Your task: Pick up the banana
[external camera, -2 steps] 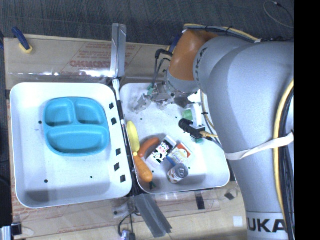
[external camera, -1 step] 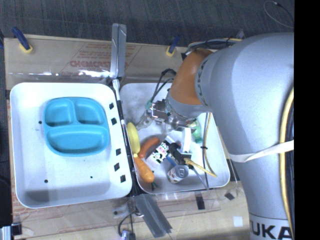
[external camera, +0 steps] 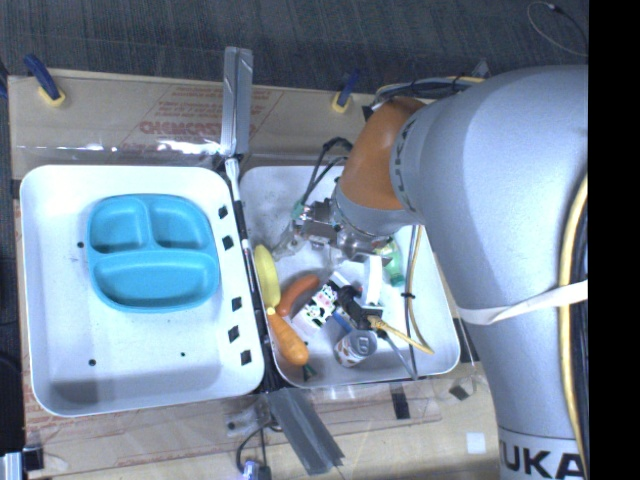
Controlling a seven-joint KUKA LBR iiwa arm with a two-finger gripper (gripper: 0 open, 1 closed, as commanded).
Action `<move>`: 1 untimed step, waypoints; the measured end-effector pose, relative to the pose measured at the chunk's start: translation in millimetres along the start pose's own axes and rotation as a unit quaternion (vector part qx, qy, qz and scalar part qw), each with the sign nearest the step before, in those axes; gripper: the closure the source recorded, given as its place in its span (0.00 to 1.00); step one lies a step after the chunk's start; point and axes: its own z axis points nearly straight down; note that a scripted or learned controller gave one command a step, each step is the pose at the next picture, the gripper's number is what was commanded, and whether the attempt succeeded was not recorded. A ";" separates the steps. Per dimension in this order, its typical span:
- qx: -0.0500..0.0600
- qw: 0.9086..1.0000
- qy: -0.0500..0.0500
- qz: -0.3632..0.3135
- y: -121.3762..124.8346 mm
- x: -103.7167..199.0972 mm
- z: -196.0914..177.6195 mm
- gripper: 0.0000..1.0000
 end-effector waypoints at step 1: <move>-0.001 0.999 0.000 0.053 54.0 4.6 -0.9 0.00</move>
